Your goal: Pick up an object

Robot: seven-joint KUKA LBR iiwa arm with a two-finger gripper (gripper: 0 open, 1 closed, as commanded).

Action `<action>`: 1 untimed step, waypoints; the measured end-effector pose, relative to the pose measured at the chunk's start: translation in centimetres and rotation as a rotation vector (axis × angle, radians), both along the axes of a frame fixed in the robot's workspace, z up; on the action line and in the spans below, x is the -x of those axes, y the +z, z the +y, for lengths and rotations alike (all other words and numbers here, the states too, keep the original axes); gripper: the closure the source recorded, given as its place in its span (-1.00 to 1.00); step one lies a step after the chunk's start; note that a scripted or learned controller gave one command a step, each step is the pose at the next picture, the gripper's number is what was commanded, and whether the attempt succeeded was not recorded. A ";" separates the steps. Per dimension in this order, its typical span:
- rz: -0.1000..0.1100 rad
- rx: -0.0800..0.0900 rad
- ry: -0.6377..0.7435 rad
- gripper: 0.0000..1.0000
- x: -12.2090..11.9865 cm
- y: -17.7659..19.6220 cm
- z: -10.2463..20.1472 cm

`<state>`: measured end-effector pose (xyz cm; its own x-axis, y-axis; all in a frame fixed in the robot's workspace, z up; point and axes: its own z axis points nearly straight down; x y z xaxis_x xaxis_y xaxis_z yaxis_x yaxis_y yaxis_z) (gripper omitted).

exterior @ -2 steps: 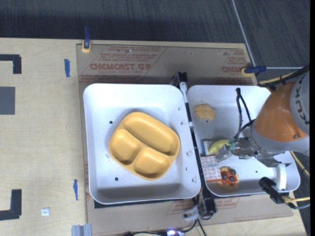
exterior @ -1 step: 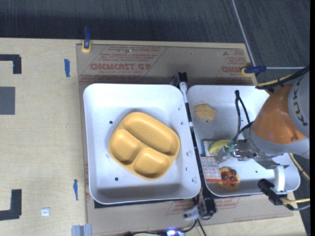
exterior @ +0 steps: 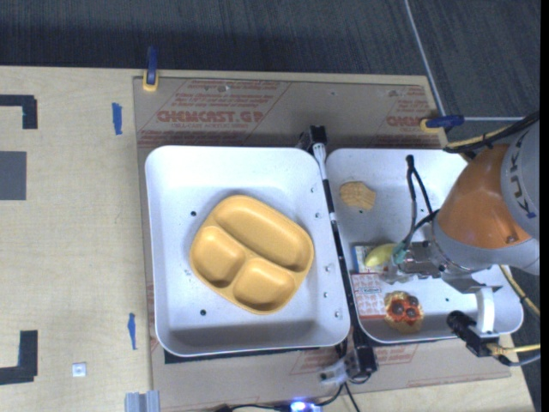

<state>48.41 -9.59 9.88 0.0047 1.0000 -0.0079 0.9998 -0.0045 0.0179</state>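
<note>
Over the right bin [exterior: 515,316] the claw [exterior: 401,263] sits low, just beside a yellow-green fruit [exterior: 378,255] and seemingly touching it; how far it spreads I cannot tell; a cookie [exterior: 357,196] lies behind the fruit; an orange toy [exterior: 403,309] lies nearer; a yellow tray [exterior: 250,252] fills the left bin [exterior: 171,230].

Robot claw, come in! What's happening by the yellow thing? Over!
Claw low in right bin, at yellow-green object. Grasp unconfirmed. Tan piece behind, orange-red object in front, both close. Over.
</note>
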 end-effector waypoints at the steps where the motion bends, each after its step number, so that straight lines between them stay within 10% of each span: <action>1: -0.004 0.014 -0.007 -1.00 0.0 0.1 -0.7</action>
